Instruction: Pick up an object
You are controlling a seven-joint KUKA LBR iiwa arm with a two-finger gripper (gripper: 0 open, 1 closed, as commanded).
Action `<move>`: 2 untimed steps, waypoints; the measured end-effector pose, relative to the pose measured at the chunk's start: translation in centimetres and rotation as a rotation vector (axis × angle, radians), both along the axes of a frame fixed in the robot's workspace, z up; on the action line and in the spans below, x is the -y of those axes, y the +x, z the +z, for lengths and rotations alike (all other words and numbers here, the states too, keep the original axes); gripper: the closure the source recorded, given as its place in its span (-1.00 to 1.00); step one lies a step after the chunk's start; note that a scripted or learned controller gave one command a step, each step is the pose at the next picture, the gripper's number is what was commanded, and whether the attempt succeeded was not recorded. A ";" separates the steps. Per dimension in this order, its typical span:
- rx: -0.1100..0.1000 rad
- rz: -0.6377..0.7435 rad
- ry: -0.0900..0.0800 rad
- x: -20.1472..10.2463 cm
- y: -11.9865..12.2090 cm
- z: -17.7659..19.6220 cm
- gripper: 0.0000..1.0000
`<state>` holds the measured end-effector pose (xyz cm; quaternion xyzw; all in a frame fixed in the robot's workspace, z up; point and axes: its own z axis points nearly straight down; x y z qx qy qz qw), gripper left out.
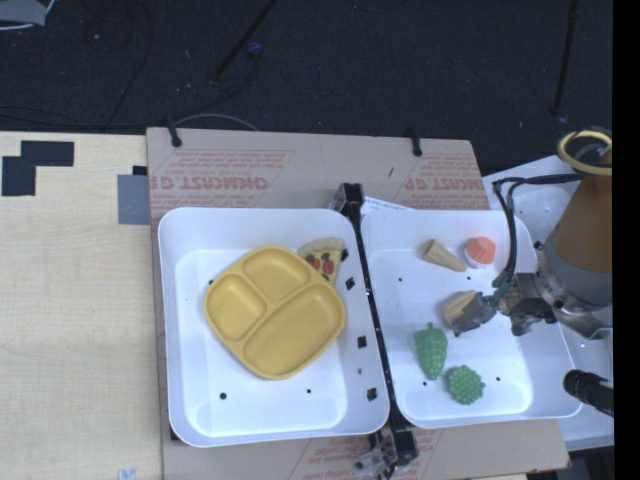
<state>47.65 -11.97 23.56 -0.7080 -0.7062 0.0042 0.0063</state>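
pincer (pixel 478 311) sits low in the right bin (pixel 540 393), fingers closed around a tan wedge-shaped piece (pixel 460 306) at its right end. looks like a grip, but i can't tell whether the piece is off the floor yet, so treat it as unconfirmed.

doing this step well, my read:
- lift straight up and slow. the wedge tapers, so a pinch on slanted faces tends to squeeze it out sideways.
- if it slips, regrasp across the thicker end, on the flatter sides.
- stay off the bin's right wall, the arm is close to it.

neighbours in the same bin:
- green bumpy grape cluster (pixel 464 384), near the front
- smoother green leafy or pepper-like piece (pixel 431 351), just below-left of the wedge
- second tan cone-like piece (pixel 443 255), toward the back
- small round orange-pink item (pixel 480 251), beside that cone

all look like hard moulded plastic toys, light and a bit slick.

left bin (pixel 190 388): yellow divided plate (pixel 275 311), matte plastic, three compartments, with a toy pizza slice (pixel 324 258) at its upper right edge. both well apart from the pincer. bins rest on cardboard on a pale wood worktop (pixel 70 318).
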 end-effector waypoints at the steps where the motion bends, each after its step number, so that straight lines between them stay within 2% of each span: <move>1: 0.011 0.003 -0.002 0.0 0.2 0.5 -1.00; 2: 0.005 0.003 0.000 -0.9 0.6 -5.3 -1.00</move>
